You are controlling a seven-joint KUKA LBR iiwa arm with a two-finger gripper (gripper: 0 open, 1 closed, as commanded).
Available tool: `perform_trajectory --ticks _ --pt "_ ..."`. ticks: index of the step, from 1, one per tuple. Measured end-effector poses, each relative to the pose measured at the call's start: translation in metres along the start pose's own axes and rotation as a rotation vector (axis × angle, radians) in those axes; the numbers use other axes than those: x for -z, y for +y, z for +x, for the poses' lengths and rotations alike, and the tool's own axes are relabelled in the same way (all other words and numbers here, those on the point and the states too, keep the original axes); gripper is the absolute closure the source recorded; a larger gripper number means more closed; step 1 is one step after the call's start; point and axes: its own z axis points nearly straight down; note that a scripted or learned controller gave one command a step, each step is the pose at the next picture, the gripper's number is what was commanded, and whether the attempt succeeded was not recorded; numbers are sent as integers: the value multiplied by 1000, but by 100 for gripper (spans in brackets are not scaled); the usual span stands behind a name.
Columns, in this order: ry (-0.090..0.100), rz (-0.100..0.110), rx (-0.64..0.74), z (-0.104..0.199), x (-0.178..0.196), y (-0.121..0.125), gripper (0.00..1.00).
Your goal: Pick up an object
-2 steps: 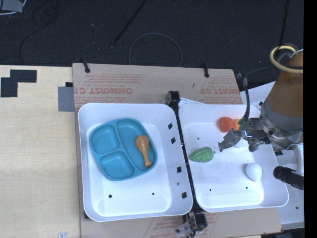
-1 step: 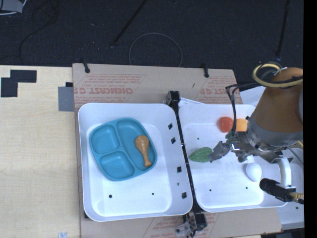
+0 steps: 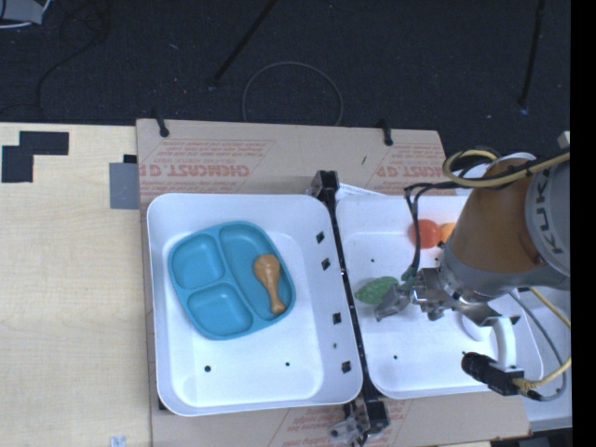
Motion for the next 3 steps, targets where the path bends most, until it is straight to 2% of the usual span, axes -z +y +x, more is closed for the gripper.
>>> perform_trajectory --ticks 1,2,3 --pt "0 0 0 4 -58 -11 0" --pt "0 -4 -8 2 -45 -9 100" --pt "-2 -10 -1 2 -4 -9 100"
